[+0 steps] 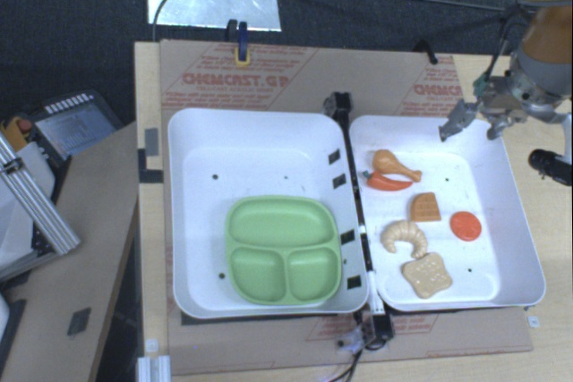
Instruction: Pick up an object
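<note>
The tool (472, 123) hovers at the right bin's (515, 192) 1 o'clock corner, fingers spread apart, holding nothing. Toy foods, including a croissant (404, 235), lie in that bin.

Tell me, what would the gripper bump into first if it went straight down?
Probably the white floor of the right bin, near its far corner. The gripper hangs open above that bare spot; the chicken drumstick lies further left. Depth is unclear.

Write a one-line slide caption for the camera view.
Open gripper hovers over the right bin's far corner, toy foods inside; green divided plate in left bin.
</note>
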Controlling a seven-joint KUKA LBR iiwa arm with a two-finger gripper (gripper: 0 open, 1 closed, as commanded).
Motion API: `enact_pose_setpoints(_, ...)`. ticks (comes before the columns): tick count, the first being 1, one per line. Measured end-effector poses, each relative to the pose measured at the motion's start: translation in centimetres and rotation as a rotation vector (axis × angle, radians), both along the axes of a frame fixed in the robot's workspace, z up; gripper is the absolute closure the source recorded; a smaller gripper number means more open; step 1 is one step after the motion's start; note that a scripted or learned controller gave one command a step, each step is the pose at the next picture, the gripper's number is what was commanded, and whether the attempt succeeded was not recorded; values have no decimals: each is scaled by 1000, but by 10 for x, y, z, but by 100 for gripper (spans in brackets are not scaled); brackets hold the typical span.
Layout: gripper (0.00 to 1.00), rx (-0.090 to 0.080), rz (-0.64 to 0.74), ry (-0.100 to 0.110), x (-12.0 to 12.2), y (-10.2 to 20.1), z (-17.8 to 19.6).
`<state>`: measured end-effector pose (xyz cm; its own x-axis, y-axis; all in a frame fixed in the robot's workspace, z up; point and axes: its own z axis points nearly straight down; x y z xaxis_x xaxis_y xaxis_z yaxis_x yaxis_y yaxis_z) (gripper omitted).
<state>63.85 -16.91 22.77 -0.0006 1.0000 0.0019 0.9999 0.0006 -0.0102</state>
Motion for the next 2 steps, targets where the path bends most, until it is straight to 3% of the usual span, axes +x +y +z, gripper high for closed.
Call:
enact_pose_setpoints(1,0,-2,2,-12,3,0,7)
enact_pose_setpoints(2,0,-2,1,-8,-5,-1,-52)
